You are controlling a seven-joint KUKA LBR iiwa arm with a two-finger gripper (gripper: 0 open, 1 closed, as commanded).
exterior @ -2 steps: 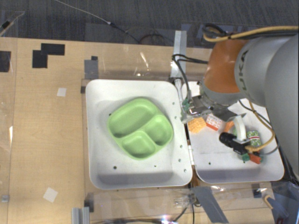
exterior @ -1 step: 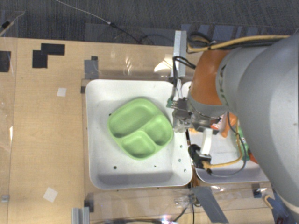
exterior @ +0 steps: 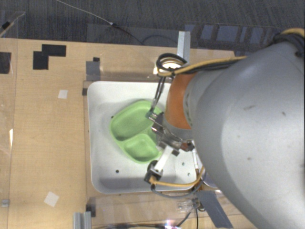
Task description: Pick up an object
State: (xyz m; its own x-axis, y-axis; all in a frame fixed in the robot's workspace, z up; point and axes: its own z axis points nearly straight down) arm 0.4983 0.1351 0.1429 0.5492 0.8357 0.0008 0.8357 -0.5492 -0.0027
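Hanging low inside the white bin (exterior: 102,142), the end effector (exterior: 157,123) is sitting right at the edge of a green dish (exterior: 131,125), the one loose thing I am seeing in that bin. The dish is lying just to the end effector's left as the camera looks, flat on the bin floor with its two shallow hollows facing up. The larger hollow is lying up and to the left of the end effector, the smaller one below and to the left. The dish's right rim is running under or against the end effector, and I am not able to tell whether the two are touching. The grey arm (exterior: 248,128), with its orange band (exterior: 174,104), is looming above and to the right of the end effector and covering its working end from this slant. So I am not able to tell whether the end effector is open or closed, and nothing is showing as gripped.

Judging from this, the task is standing at the grasp stage. The reach to a target is looking done, since the end effector is down at the dish. What is remaining, as I am judging it, is closing on the rim, if that is not yet done, and then lifting the dish clear of the bin floor. The dish is lying level with no edge raised, which is suggesting no lift is under way.
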